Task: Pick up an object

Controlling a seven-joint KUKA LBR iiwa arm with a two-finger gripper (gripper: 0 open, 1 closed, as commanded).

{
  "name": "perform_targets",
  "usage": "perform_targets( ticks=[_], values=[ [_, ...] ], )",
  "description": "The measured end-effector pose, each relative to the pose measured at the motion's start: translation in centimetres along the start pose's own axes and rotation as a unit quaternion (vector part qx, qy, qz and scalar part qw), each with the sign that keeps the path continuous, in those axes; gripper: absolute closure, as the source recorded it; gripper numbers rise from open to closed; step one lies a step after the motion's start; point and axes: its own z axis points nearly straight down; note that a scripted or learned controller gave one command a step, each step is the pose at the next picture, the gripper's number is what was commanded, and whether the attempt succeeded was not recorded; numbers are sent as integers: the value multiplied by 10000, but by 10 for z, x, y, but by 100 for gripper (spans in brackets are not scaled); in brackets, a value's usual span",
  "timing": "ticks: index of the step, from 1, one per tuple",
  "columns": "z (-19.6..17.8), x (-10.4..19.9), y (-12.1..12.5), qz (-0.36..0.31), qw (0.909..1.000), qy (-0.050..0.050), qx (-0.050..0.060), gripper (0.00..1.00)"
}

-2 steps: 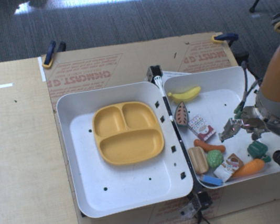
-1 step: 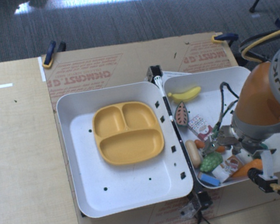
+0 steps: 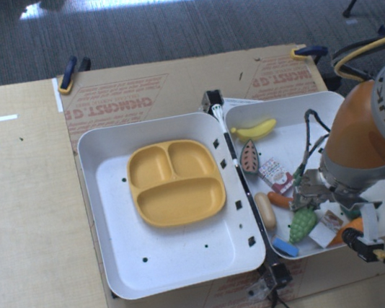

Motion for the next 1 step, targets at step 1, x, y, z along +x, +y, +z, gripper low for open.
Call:
perform_targets(
  ticks=[1],
  values=[
    [-178,32,-5,1692,9856,-12,12,100]
  ],
)
